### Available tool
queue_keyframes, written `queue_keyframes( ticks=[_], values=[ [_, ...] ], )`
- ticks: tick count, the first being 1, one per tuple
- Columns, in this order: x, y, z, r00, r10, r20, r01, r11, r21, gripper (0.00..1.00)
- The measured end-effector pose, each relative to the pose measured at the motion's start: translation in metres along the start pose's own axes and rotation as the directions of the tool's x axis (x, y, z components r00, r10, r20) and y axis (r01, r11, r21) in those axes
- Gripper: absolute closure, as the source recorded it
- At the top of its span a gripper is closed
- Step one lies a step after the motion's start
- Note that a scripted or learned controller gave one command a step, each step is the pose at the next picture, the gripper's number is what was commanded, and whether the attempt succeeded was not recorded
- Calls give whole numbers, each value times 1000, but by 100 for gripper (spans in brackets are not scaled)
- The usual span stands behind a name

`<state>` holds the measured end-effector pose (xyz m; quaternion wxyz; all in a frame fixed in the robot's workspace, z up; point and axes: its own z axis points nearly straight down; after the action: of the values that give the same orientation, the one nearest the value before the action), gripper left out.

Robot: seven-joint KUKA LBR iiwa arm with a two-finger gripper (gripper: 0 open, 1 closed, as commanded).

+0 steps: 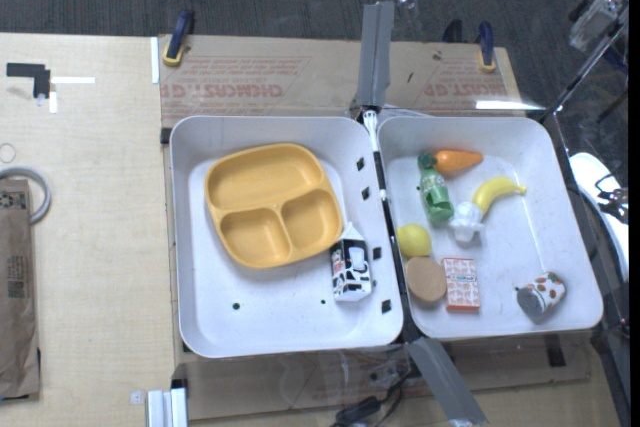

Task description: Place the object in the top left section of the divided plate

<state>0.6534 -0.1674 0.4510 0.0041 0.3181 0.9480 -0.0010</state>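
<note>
Gripper state: cannot tell from this view, nor whether it has hold of anything.

Which thing the task means cannot be told. The plate (268,204), yellow and turned a little, lies in the upper middle of the left bin (200,315). It has 3 sections: 1 wide one along the top and 2 smaller ones below it. Just beside the plate's lower right corner lies a carton (351,272) with black and white cow patches, on the bin floor near the right wall.

The right bin (560,235) holds 8 things. A carrot (458,158) lies near the top, with a green bottle (434,194) just below it, touching or nearly so. A banana (496,192) lies to the right of the bottle, and a small white piece (466,223) sits at the banana's lower end. A lemon (413,240) is near the left wall, with a brown disc (427,280) just below it and a red and white box (461,284) beside the disc. A grey, brown and white item (541,295) lies in the lower right corner, well apart from the others.

Both bins rest on cardboard (280,75), held by 2 blue and yellow clamps (179,37).
</note>
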Motion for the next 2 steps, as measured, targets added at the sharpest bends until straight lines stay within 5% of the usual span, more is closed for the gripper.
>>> queue_keyframes(
  ticks=[1, 2],
  values=[
    [87, 35, 139, 991, -131, -7, 131, 991, -1, 100],
    [57, 43, 8, 971, -240, -7, 240, 971, -1, 100]
  ],
)
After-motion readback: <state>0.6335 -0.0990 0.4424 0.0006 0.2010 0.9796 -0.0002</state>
